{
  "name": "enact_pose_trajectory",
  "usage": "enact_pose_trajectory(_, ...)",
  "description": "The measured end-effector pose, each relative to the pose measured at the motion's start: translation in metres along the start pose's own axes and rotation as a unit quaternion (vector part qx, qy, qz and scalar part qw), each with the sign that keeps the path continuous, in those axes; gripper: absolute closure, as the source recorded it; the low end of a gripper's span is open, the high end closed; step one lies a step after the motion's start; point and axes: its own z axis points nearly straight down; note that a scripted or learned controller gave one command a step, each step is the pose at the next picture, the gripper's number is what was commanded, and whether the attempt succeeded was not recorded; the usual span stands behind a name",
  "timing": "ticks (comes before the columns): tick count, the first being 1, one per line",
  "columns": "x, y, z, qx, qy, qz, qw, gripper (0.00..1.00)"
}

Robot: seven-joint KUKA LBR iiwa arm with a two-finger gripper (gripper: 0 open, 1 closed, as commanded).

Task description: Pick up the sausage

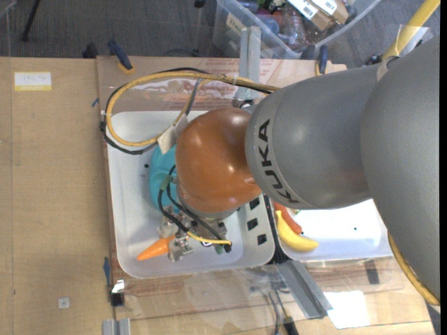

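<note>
Your gripper (179,245) sits low in the left bin (124,208), right against the thick end of the carrot (154,250). Whether it's spread or closed on anything, you can't tell. The only candidate for the sausage (292,223) is a red sliver by the banana (297,239), well off to the gripper's right in the other bin. It's mostly under the arm, so its long axis is unreadable.

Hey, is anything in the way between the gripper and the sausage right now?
Cannot tell. The arm's orange band hides much of the left white bin, so the sausage's place is unclear. The gripper sits low in that bin, with an orange toy carrot close beside it.
</note>
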Motion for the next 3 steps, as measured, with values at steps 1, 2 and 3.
enact_pose_trajectory(1,-0.078,-0.026,-0.078,0.0,-0.004,-0.245,0.9694,1.0)
enact_pose_trajectory(2,-0.007,-0.007,0.019,0.002,-0.006,-0.558,0.8301,1.0)
enact_pose_trajectory(3,-0.1,-0.052,-0.119,0.0,-0.003,-0.62,0.7843,1.0)
